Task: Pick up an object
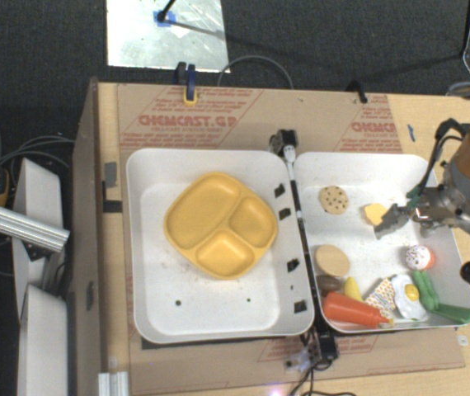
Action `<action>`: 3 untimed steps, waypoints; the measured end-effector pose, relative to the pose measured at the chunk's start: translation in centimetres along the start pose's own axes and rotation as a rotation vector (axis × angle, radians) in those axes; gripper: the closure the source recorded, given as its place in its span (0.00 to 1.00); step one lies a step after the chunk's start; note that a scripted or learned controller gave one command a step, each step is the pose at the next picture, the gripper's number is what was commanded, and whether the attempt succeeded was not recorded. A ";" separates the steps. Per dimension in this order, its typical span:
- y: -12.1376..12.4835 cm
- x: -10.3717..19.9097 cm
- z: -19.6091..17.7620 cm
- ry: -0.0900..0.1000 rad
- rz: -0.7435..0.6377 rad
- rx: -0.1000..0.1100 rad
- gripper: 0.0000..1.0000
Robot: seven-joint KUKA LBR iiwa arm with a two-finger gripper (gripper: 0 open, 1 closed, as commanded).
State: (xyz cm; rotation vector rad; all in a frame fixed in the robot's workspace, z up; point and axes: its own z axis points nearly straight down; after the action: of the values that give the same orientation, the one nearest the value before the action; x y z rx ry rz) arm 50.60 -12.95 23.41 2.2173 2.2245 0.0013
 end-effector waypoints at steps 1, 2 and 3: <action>6.3 -8.1 13.0 -0.003 0.005 0.002 0.00; 11.0 -0.1 15.0 0.002 -0.009 -0.003 0.00; 16.6 4.7 14.8 -0.001 -0.008 -0.008 0.00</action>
State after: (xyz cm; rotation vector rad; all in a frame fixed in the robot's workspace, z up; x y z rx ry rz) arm 67.23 -8.20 8.62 2.2049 2.2288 0.0090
